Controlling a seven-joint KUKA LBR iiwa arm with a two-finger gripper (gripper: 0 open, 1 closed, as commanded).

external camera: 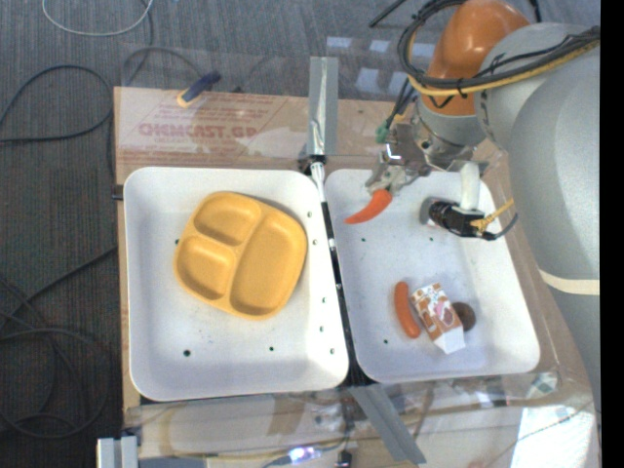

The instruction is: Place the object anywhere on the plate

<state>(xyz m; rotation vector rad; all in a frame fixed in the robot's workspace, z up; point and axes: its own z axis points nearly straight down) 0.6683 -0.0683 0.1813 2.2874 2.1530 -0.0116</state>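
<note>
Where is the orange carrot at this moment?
The carrot hangs between the fingers of the gripper, above the upper left part of the right bin, close to the divider beside the left bin.

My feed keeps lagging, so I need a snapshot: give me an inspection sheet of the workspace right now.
Surface: two white bins side by side, left bin, right bin.
Job's things: yellow plate in the left bin; orange carrot at the gripper, over the right bin's upper left.
Clutter: sausage, small carton and a dark round piece in the right bin.
Gripper: gripper at the carrot's upper end.
Cables: black cables on the floor at left, white loop at top.
Surroundings: cardboard behind the left bin, grey carpet.
</note>
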